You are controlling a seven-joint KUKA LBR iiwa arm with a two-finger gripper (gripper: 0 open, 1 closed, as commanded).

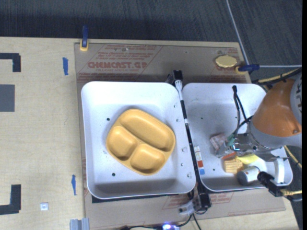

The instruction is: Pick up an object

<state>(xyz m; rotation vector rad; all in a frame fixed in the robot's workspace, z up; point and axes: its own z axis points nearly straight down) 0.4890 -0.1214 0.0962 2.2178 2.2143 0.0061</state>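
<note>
Approach step in hand: tool, finger state impossible to tell, low in right bin among small objects at 4 o'clock of that bin; next, closure on one object, then straight lift.

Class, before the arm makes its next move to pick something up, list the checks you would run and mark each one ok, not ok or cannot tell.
1. Arm over the right bin: ok.
2. Gripper low among the small items near the clear wrapper: ok.
3. Finger state: cannot tell.
4. Any item held between the fingers: cannot tell.
5. Yellow tray lying flat in the left bin, away from the arm: ok.
6. Black cable trailing across the right bin near the gripper: not ok.
</note>
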